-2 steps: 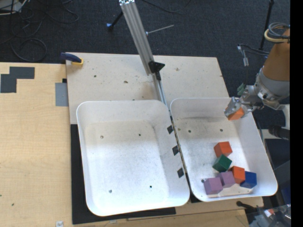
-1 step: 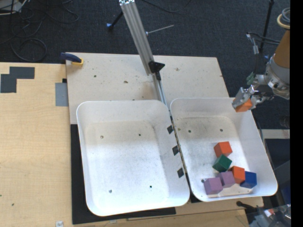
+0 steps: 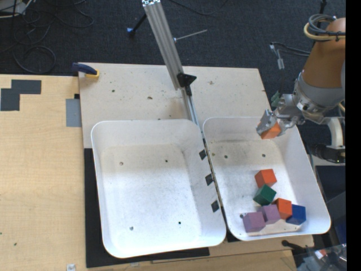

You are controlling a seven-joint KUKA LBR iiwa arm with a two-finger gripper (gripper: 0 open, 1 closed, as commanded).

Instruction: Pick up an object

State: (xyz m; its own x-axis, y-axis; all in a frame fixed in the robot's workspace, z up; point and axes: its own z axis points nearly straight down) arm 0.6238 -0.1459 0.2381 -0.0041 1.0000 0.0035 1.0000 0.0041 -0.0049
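Observation:
My gripper (image 3: 268, 127) hangs over the far right part of the right bin (image 3: 237, 130), raised above its floor. A small orange block (image 3: 272, 132) sits between its fingers, so it is shut on that block. Lower in the same bin lie several loose cubes: an orange one (image 3: 265, 177), a green one (image 3: 264, 195), another orange one (image 3: 284, 207), a blue one (image 3: 297, 214) and two purple ones (image 3: 271, 213) (image 3: 254, 221).
The left bin (image 3: 113, 130) lies beside the right one, with black clips (image 3: 208, 179) along the shared rim. A slanted aluminium post (image 3: 167, 44) rises behind the bins. A blue clamp (image 3: 84, 69) lies at the bench's far left corner.

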